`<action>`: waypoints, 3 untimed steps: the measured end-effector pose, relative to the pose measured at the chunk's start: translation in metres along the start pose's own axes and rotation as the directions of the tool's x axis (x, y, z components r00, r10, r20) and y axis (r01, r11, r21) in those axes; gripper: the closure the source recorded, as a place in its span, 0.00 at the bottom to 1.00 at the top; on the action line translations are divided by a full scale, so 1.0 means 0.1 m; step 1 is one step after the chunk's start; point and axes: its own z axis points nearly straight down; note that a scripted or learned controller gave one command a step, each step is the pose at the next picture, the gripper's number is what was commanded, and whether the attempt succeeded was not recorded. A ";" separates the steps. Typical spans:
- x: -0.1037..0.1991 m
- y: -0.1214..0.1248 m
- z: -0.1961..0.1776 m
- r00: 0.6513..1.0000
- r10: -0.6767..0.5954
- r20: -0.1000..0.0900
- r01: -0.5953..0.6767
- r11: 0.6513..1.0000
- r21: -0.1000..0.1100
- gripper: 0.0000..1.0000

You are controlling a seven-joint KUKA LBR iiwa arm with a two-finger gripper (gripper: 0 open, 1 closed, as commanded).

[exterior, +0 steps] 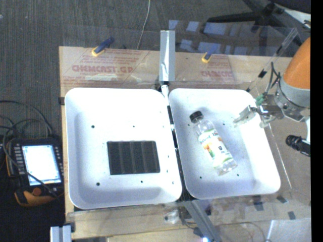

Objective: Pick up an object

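Bottle point(214, 144) visible; tool point(247, 114) fingers indistinct.

Dark grey carpet point(75, 14) covers the floor well away from the pincer point(247, 115). A black cable point(146, 14) trails across it. Beyond the pincer, at the top, stand the dark legs of a chair base point(252, 9). Far across from the pincer, a lit handheld screen point(38, 165) lies on the floor.
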 end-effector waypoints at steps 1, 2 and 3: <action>0.53 0.07 1.06 0.992 0.124 0.003 -0.124 0.992 -0.002 0.00; 0.94 -0.07 1.07 1.000 0.013 0.018 -0.013 1.000 -0.023 0.00; 0.84 0.06 0.06 0.997 0.080 0.004 -0.080 0.997 -0.002 0.00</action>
